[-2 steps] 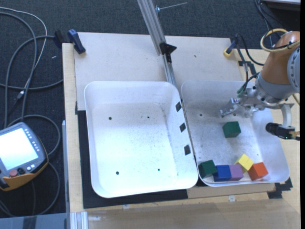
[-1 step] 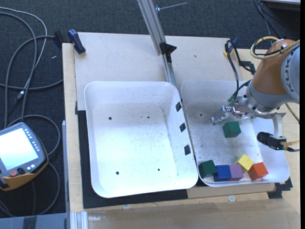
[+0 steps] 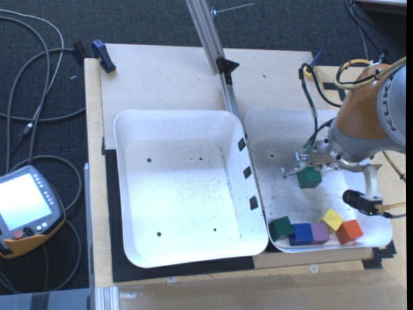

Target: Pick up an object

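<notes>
My gripper [image 3: 310,173] hangs over the middle of the right bin [image 3: 274,137], below the grey arm with its orange band [image 3: 361,112]. A green block [image 3: 309,178] sits tilted between the fingers, and the gripper is shut on it. The block appears slightly above the bin floor. Along the right bin's front edge lie a dark green block [image 3: 281,227], a blue block [image 3: 301,234], a purple block [image 3: 319,232], a yellow block [image 3: 332,219] and an orange block [image 3: 349,230].
The left bin [image 3: 181,186] stands next to the right one, a raised wall between them. A slanted metal rail [image 3: 206,31] runs from the top down to the bins' shared corner. Cables loop around the arm's wrist [image 3: 316,102].
</notes>
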